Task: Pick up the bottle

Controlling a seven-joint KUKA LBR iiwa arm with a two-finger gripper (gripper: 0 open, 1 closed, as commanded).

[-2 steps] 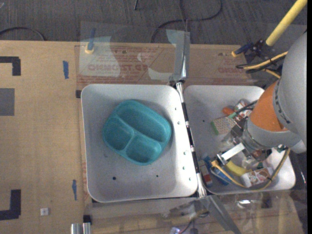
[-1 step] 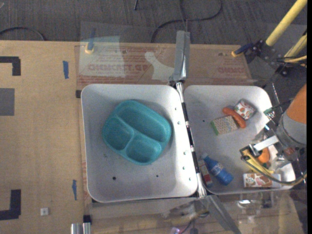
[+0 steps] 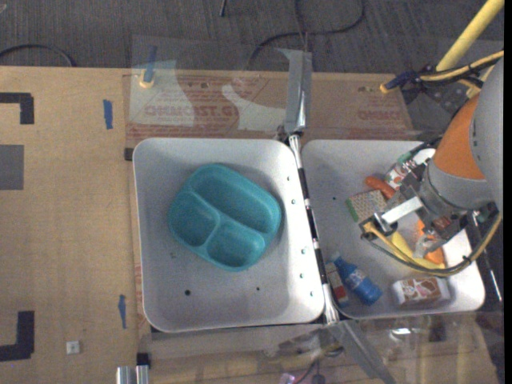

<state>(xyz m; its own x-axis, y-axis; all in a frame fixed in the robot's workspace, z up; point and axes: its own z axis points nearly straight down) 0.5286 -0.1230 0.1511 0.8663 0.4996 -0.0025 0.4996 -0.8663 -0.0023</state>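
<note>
The bottle is blue and lies on its side in the lower left corner of the right bin, close to the wall between the 2 bins. A small carton lies just to its right. The gripper hangs over the right part of this bin, above a heap of small orange and yellow things, well apart from the bottle. I cannot tell if the gripper is open or closed; nothing is seen held in it.

To do this step well, I think the gripper should go toward the lower left of the frame and come down over the middle of the bottle, across its narrow side. The wall and the carton leave little room, so the descent must be straight.

The left bin holds 1 teal plate. The bench is brown, with blue tape. At the top is grey floor with black cables.
</note>
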